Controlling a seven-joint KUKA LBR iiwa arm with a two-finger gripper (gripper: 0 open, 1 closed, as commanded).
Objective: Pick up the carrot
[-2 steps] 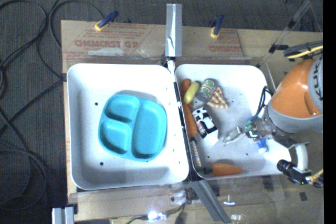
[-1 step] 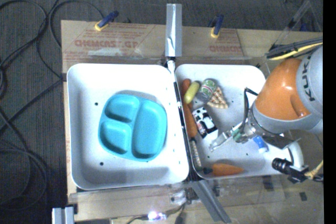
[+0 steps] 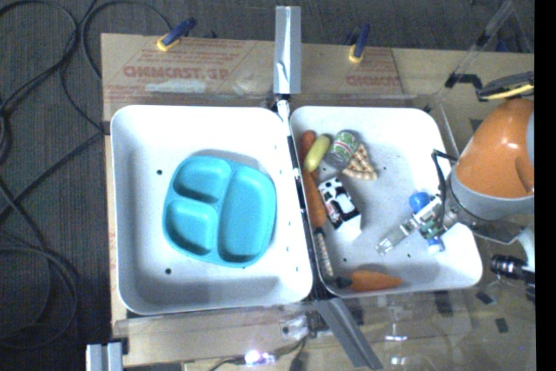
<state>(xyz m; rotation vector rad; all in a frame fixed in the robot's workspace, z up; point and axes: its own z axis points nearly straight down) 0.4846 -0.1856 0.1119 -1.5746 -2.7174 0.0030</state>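
The carrot (image 3: 375,280) lies flat along the near wall of the right bin (image 3: 452,265), toward its near-left corner, with nothing on top of it. A second long orange piece (image 3: 314,200) runs along that bin's left wall, beside a black-and-white block (image 3: 339,202). Farther back sit a yellow piece (image 3: 316,152), a can (image 3: 347,143) and a pizza slice (image 3: 360,162). The gripper (image 3: 407,232) hangs low over the bin's right part, up and to the right of the carrot and apart from it; whether its jaws are open cannot be told. The left bin (image 3: 139,274) holds a blue tray (image 3: 222,208).
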